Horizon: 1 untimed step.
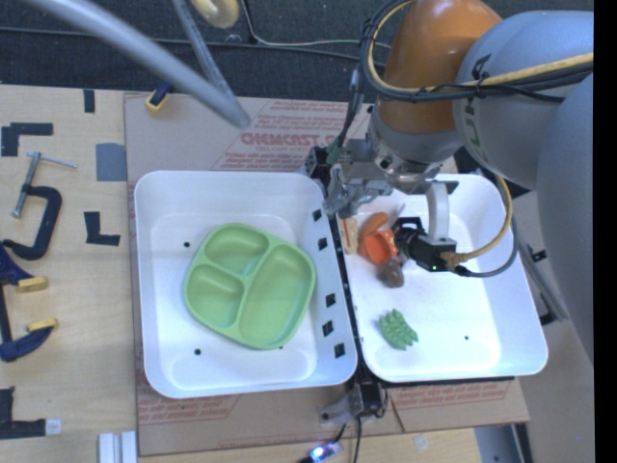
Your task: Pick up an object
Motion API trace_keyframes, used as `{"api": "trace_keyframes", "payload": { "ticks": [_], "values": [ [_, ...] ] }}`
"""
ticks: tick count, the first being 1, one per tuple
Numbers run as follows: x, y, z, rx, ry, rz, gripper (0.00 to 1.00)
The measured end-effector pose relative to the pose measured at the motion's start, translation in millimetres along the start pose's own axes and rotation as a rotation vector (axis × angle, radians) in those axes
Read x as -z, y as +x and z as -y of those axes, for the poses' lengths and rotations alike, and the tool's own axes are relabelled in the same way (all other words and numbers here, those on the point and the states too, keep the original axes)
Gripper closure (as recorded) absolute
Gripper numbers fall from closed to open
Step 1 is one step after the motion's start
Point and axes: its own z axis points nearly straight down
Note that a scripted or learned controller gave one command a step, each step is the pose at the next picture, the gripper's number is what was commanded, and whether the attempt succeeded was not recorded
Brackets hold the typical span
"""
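A: Where is the gripper (371, 222) right now?

B: Low over the right bin (482, 350), at its upper left corner, close to the divider between the two bins. The grey arm (521, 95) with its orange band (434, 51) reaches in above it.

A: Is it holding anything?

B: I cannot tell. The wrist hardware covers the tip, so how it stands is hidden.

A: What lies nearby?

B: An orange object (377, 239) sits just beside the gripper, on its right and slightly toward the front. A small brownish lump (391, 275) lies just in front of that, touching or nearly touching it. Further toward the front edge of the same bin lies a green leafy toy (397, 329), well apart from the gripper.

A: And the other bin?

B: The left bin (159, 287) holds a light green divided plate (251, 284) with three compartments, to the gripper's left and forward. Clamps (34, 222) rest on the bench far to the left.
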Motion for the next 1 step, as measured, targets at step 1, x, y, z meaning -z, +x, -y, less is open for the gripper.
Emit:
{"api": "trace_keyframes", "payload": {
  "ticks": [1],
  "values": [
    [-6.4,53.0,-7.6,0.000,0.000,0.000,1.00]
  ]
}}
